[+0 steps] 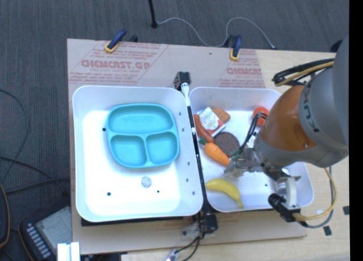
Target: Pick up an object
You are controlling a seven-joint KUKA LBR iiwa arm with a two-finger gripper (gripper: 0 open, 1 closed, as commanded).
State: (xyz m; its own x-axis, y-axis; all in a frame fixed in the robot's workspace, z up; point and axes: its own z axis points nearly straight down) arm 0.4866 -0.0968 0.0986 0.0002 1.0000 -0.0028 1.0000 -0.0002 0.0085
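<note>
Hovering gripper (234, 166) above banana (224, 189)

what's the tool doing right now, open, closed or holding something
tool: low in the right bin, between carrot and banana; open or closed cannot be told.

A single fixed camera looks down at a slant from above onto the brown board bench (142, 64), far enough back to take in both shallow white bins (79, 140) and the dark carpet around them. The grey arm with its orange band (286, 121) enters from the frame's right, over the right-hand bin.
</note>
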